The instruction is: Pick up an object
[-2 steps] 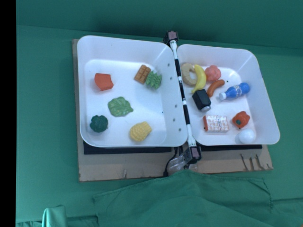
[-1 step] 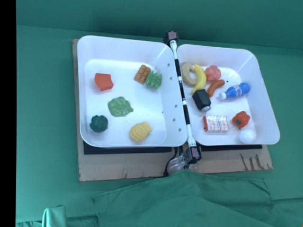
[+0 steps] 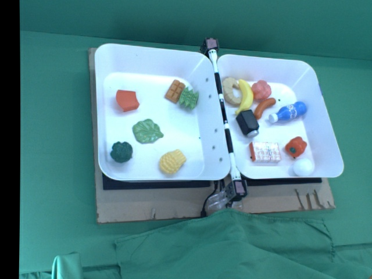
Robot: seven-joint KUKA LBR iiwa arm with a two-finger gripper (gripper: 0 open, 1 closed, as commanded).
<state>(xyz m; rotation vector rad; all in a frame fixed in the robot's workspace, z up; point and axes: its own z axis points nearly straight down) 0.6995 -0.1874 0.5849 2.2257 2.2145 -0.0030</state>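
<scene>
White left bin (image 3: 116, 54) holds broccoli (image 3: 121, 151), corn (image 3: 172, 161), leaf (image 3: 147, 131); right bin (image 3: 303, 70) holds banana (image 3: 246, 96), bottle (image 3: 288, 112), ball (image 3: 303, 167).

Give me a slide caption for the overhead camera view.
Two white bins of toy food: broccoli and corn left, banana and bottle right.

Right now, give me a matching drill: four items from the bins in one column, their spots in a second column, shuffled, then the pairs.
Things:
1. broccoli
2. blue bottle
3. white ball
4. orange block

Places:
A. near right corner of the right bin
B. far left part of the left bin
C. near left corner of the left bin
D. right side of the right bin, lying on its side beside the sausage

Pairs: 1-C, 2-D, 3-A, 4-B
</scene>
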